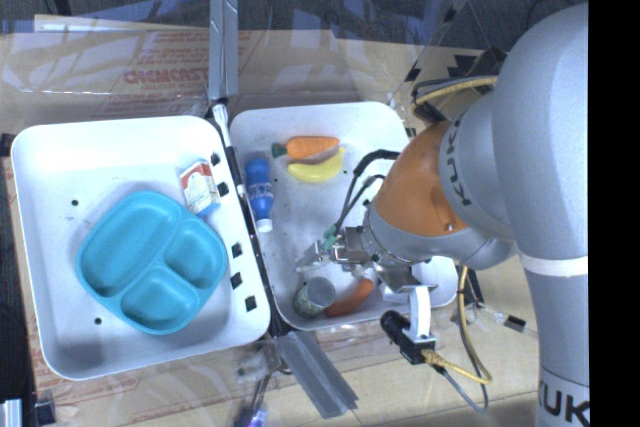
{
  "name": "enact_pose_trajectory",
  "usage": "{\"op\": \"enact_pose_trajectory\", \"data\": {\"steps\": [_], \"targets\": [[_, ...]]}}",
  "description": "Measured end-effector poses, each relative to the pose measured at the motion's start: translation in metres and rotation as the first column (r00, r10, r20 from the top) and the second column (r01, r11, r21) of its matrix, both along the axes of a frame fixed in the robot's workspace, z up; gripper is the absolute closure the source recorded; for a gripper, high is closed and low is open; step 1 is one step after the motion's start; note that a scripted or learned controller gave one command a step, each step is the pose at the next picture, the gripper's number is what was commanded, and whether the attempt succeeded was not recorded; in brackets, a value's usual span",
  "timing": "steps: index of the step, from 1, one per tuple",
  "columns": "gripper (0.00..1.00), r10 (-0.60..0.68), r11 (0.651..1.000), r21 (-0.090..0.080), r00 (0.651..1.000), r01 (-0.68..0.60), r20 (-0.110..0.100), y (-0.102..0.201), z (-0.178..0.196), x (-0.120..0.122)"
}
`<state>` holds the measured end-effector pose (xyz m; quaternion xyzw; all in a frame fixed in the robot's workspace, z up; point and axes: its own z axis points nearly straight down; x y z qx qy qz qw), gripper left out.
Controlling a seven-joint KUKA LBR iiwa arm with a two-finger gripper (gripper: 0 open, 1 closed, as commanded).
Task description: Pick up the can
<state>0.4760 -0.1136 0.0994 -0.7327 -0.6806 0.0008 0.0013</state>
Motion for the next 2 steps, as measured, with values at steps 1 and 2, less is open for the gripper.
{"op": "enact_pose_trajectory", "data": {"steps": [1,2], "targets": [[0.00,0.046,0.999,0.003,0.999,-0.046,0.000,0.022,-0.008,0.001],[0.00,0.229,0.973,0.000,0.973,-0.229,0.002,-0.016,0.039,0.001]]}}
